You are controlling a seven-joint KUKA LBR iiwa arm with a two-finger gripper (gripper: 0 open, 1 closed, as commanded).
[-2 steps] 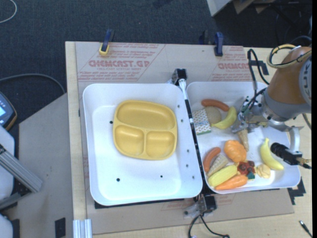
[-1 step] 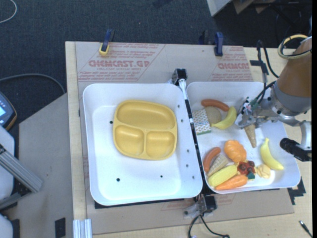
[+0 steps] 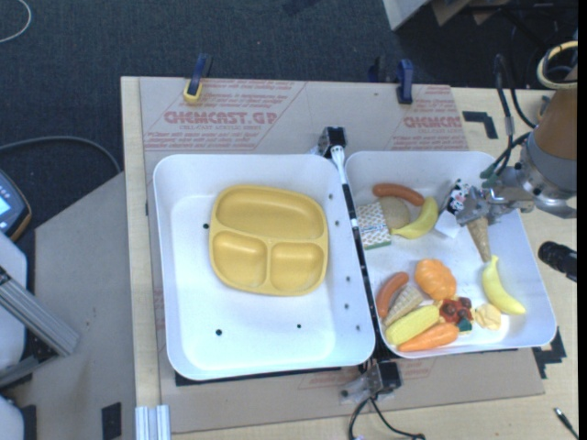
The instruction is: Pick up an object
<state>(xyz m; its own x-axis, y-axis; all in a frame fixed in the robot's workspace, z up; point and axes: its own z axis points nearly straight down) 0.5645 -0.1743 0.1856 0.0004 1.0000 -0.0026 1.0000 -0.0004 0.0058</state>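
Observation:
My gripper [image 3: 478,207] hangs over the far right part of the right bin [image 3: 541,282], on the grey arm with the orange band. Just below it lies a tan ice cream cone [image 3: 480,237], and a small black and white toy [image 3: 456,197] sits at its left. Whether the gripper touches either one is unclear. Also in the right bin are a red sausage [image 3: 399,192], a curved banana [image 3: 422,220], a green and white packet [image 3: 373,225], an orange [image 3: 434,278], a second banana [image 3: 500,288], a corn cob [image 3: 413,324] and a carrot [image 3: 428,339].
The left bin [image 3: 183,301] holds a yellow divided plate [image 3: 269,239]. A ridge with a black clamp [image 3: 332,139] separates the two bins. Blue and yellow clips [image 3: 194,82] pin the board at the back. Cables [image 3: 506,99] run near the arm at the right.

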